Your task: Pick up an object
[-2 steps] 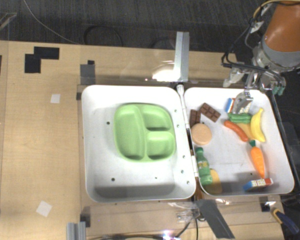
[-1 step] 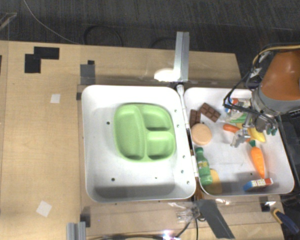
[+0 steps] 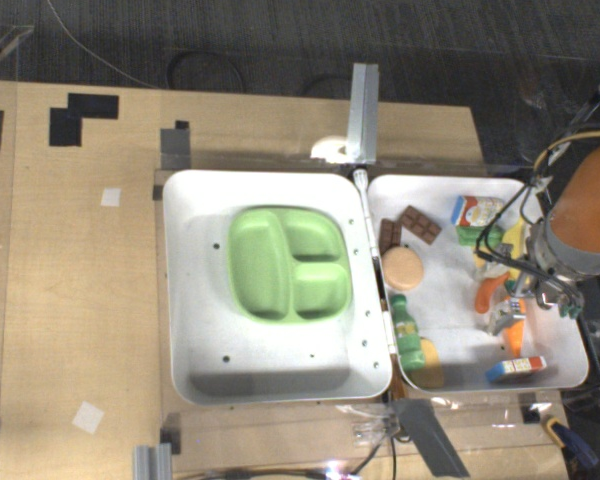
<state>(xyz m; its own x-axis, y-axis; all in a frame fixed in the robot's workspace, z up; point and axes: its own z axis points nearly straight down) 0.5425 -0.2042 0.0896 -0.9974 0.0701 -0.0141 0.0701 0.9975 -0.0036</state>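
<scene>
The end effector (image 3: pixel 508 306) is low inside the right bin (image 3: pixel 450 363), near its right side, under the orange band of the arm (image 3: pixel 588 208). Cables and metal parts cover it, so I cannot tell if it is released or clenched, or if it grasps something. Directly at it there are orange pieces (image 3: pixel 487 293) that look like toy carrots; one of them is touching or very near the metal, but which one I cannot tell.

Just below the end effector, at the lower wall of the bin, lies a small box with blue, white and red colours (image 3: pixel 515 369). Above it, toward the far wall, there is a green and white carton (image 3: pixel 475 216), and a yellow thing (image 3: pixel 513 238) is between this carton and the arm.

Further to the left lie two brown chocolate pieces (image 3: pixel 408 228), a round tan cookie (image 3: pixel 402 266) and a green bottle (image 3: pixel 407 332) with a yellow object (image 3: pixel 426 352) beside it.

Well apart, in the left bin (image 3: pixel 190 368), a green divided plate (image 3: pixel 285 263) rests in the middle. Both bins stand on the wooden counter (image 3: pixel 70 298).
</scene>
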